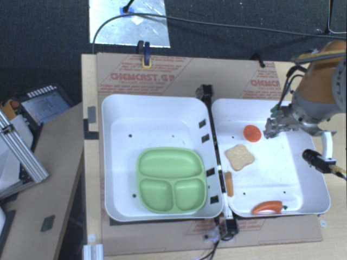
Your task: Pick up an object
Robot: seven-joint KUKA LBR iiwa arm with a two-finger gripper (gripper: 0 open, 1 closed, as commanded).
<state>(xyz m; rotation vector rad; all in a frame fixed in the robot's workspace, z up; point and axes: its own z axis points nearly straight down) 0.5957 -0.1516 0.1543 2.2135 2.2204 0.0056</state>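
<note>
Camera view: the two-finger gripper (269,128) hangs just right of the round orange disc (252,133) in the right white bin (312,186); its opening cannot be told. Below the disc lies a tan bread-shaped piece (239,157), farther down a red-orange pepper-like piece (267,207).

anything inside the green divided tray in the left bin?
The green divided tray sits in the left bin, and all three compartments show bare green. The bin floor beneath the tray is covered, so whatever lies under it cannot be seen.
</note>
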